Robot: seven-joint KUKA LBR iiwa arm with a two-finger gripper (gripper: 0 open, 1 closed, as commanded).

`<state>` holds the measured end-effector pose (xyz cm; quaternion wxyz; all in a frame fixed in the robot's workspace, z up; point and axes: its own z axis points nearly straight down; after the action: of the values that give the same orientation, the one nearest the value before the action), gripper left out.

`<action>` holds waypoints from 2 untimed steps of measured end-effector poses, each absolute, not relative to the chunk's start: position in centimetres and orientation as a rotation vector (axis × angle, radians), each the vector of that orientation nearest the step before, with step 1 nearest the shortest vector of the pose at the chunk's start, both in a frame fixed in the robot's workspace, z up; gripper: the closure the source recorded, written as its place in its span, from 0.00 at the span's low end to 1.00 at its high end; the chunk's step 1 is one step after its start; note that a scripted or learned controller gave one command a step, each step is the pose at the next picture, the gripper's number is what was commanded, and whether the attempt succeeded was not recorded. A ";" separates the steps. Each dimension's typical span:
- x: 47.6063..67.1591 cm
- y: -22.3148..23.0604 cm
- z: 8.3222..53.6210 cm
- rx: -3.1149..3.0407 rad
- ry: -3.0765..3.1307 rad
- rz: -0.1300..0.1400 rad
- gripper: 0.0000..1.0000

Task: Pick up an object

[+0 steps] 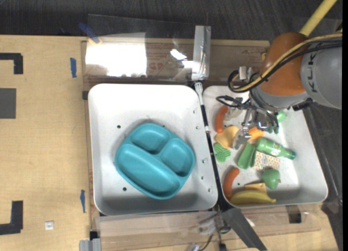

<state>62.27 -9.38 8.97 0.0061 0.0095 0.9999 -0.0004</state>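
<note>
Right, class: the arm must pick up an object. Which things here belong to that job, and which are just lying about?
Part of the job:
gripper
right bin
green bottle
banana
orange piece

Lying about:
left bin
blue tray, sitting in the left bin
clear panel behind the bins

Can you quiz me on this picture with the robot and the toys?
1. True or false: the teal tray lies in the left bin.
2. Which bin is the tool over? A) left B) right
3. What yellow toy lies at the right bin's near edge?

Key: 1 true; 2 B; 3 the banana.
</note>
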 end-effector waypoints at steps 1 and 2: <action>63.0 -10.1 8.9 -0.141 3.126 -0.002 0.00; 59.9 -11.5 8.9 -0.384 3.106 -0.002 0.00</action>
<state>59.92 -11.45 8.94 0.0058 -0.1226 0.9924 -0.0008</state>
